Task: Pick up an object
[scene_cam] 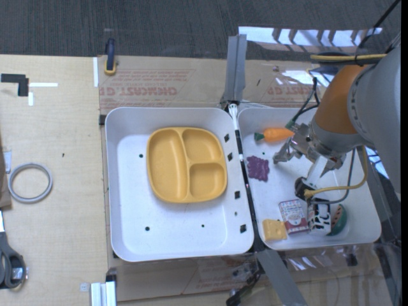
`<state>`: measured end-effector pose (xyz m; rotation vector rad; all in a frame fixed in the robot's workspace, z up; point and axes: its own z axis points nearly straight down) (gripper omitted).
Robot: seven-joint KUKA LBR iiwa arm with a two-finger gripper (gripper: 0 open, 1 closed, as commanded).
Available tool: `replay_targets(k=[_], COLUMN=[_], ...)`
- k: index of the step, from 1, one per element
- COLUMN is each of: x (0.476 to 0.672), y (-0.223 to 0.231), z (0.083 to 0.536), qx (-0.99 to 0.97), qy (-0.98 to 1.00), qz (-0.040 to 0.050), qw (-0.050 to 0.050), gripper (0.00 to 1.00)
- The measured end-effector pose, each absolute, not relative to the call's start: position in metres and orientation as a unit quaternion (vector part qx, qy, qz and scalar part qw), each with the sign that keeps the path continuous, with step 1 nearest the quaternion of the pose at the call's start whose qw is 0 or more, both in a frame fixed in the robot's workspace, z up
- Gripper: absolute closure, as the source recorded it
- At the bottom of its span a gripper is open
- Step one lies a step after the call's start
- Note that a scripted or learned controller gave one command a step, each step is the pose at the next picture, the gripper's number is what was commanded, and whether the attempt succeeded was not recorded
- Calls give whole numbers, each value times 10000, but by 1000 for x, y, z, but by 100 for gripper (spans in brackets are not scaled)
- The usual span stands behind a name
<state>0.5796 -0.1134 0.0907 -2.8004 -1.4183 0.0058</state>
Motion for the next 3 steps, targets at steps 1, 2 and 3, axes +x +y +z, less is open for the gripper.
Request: replay_targets(k=[1, 2, 3], x=[553, 610, 610], y=[-138, -105, -105], z=[91, 91, 100], qx=[-9463, -9714, -9709], qy=[-3232, -2375, -2393], qz=[21, 20, 40], qw=[15, 4, 3], gripper=[0, 0, 100])
